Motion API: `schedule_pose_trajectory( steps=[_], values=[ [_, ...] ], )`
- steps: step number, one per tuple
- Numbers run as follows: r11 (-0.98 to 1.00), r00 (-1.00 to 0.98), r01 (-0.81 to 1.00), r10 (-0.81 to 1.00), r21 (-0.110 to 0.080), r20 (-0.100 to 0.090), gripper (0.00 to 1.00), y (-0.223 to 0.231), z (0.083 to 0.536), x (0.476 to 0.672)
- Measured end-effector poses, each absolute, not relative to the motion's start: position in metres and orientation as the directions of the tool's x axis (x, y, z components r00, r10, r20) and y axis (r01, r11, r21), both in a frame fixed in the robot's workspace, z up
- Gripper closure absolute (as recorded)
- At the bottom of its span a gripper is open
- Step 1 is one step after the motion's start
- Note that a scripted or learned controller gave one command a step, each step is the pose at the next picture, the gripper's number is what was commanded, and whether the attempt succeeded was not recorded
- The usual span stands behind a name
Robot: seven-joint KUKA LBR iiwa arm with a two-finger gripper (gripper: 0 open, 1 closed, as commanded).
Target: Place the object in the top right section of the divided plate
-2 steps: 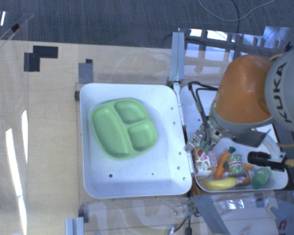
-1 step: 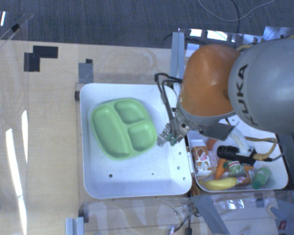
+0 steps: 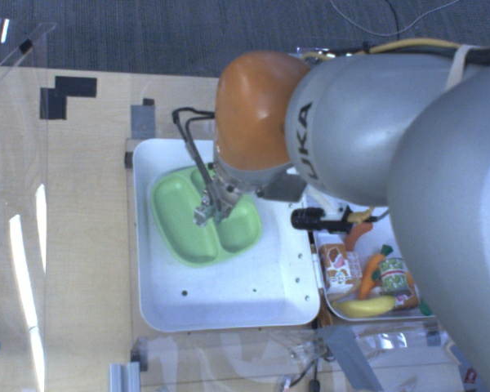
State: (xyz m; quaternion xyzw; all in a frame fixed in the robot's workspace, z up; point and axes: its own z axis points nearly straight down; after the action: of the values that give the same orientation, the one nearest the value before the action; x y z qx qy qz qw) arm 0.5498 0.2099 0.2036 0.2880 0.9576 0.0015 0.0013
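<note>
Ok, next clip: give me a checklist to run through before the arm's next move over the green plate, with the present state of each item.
1. Divided plate lies inside the left bin: ok.
2. Gripper is over the plate, near the ridge between its sections: ok.
3. An object is held between the fingers: cannot tell, the tip is too small and blurred.
4. The target section is free of other things: cannot tell, the arm covers part of the plate.
5. The other items, among them a banana and a carrot, lie in the right bin, apart from the plate: ok.
</note>
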Motion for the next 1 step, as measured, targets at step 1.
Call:
schedule_pose_trajectory(
  steps=[1],
  values=[
    [0.94, -0.94, 0.342, 0.342, 0.004, -0.002, 1.0, 0.2316, 0.228, 0.488]
  ],
)
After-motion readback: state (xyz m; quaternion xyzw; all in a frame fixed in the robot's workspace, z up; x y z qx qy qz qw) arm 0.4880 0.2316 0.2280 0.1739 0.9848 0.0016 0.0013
